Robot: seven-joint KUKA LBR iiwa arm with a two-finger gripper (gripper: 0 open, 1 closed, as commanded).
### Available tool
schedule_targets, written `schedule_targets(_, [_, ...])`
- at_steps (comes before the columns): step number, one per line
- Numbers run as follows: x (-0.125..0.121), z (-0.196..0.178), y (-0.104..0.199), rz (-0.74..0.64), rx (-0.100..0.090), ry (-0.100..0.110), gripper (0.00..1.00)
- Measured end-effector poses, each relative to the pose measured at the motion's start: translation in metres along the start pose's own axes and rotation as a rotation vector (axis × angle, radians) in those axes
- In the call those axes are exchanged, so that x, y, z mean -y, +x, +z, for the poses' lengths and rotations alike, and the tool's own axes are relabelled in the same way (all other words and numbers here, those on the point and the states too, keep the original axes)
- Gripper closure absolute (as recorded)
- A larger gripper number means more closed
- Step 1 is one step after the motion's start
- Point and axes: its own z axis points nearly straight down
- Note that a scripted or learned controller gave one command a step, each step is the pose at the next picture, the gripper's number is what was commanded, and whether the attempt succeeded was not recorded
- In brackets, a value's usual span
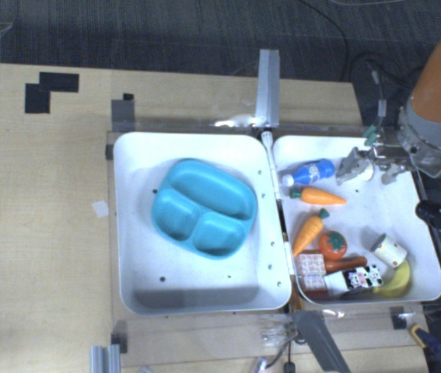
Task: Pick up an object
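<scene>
Looking down, you see two white bins side by side: the left bin [127, 224] and the right bin [430, 282]. The left bin holds one thing, a blue tray [203, 207] with three hollows, well apart from the gripper.

Your gripper [369, 165] hangs over the far part of the right bin, under the grey arm [438, 123] with its orange band. Its two metal fingers [352, 164] stand apart with a gap between them, and nothing sits in that gap.

Now count what lies in the right bin. There is one blue bottle [310, 170], just beside the fingers on the side away from the arm. There are two carrots: the first carrot [323, 197] lies just below the bottle, near the gripper, and the second carrot [308, 234] lies farther toward the near wall. There is one tomato [332, 244] beside that second carrot. One small white cup [389, 250] sits below the gripper, apart from it. One banana [395, 280] curls in the near corner. One checked box [310, 267] and one black and white packet [362, 277] lie by the near wall, farthest from the gripper.
</scene>
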Motion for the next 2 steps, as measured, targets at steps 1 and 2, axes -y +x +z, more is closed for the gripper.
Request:
schedule_targets(1, [0.011,0.129,0.003,-0.131,0.000,0.001,0.00])
schedule_targets(2, [0.039,0.180,0.001,-0.281,0.002,-0.014,0.00])
